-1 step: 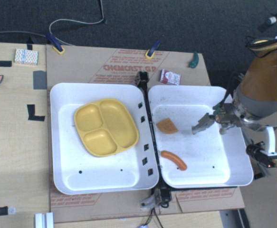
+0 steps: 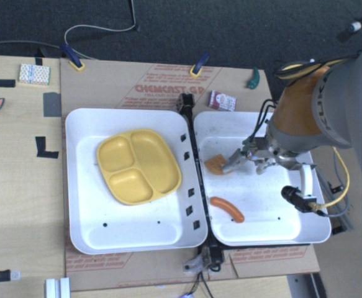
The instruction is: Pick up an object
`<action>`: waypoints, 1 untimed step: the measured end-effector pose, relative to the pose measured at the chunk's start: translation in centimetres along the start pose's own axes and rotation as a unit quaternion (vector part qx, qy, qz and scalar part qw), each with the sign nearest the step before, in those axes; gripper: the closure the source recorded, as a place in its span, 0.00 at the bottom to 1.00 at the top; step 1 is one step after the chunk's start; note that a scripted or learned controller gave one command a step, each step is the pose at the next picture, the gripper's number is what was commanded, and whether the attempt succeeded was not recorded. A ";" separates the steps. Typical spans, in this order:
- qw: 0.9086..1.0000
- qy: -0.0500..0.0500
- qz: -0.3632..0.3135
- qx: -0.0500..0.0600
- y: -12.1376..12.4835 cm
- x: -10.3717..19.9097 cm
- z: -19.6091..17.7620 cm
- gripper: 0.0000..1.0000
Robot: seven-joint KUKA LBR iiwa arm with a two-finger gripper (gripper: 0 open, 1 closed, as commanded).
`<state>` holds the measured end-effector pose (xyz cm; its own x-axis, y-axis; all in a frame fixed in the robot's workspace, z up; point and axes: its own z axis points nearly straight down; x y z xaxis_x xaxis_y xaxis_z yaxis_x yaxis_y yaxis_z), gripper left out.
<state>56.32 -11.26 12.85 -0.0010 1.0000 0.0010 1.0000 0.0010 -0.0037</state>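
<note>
The fingers [image 2: 233, 162] touch the tan piece [image 2: 215, 164]; whether they pinch it is unclear.

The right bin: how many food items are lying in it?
2. A brown piece lies near the bin's left wall, by the claw; an orange sausage lies nearer the front. The arm may hide more.

You get even, fairly bright overhead light; the two white bins [image 2: 81, 185] verge on washed out, with little surface detail; shadows are soft and short, faint under the yellow tray [image 2: 140, 165]; the far dark floor [image 2: 230, 11] stays dim; focus is slightly soft throughout.
</note>
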 end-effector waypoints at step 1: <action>1.000 -0.001 -0.001 -0.004 8.0 1.8 4.3 0.00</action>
<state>64.26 -9.48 8.57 -0.0026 1.0000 -0.0002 1.0000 0.0026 0.0039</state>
